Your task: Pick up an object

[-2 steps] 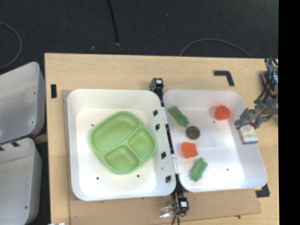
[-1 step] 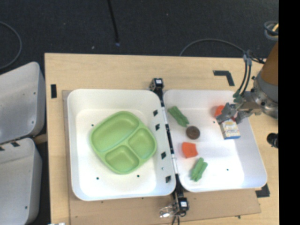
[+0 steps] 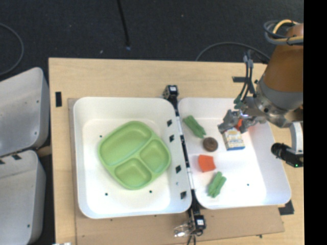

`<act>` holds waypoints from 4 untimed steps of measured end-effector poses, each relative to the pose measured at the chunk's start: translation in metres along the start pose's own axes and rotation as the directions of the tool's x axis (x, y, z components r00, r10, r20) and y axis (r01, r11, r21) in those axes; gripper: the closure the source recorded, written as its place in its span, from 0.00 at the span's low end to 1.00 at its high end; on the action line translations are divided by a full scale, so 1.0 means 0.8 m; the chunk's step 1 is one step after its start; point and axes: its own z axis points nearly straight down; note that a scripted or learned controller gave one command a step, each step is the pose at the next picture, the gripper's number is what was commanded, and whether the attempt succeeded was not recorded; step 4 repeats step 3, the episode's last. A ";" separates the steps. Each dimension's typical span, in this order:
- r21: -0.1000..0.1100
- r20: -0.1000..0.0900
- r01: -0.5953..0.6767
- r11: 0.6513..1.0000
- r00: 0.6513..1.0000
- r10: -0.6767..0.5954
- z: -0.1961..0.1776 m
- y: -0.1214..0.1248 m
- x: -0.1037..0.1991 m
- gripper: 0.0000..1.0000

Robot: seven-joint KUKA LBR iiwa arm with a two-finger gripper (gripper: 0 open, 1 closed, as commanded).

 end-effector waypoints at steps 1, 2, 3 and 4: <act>0.003 0.000 -0.001 1.000 1.000 0.001 0.019 0.013 0.070 1.00; 0.000 0.001 -0.001 1.000 1.000 0.001 0.011 0.025 0.140 1.00; 0.001 0.001 -0.001 1.000 1.000 0.001 0.020 0.034 0.217 1.00; 0.001 0.001 -0.001 1.000 1.000 0.001 0.020 0.034 0.217 1.00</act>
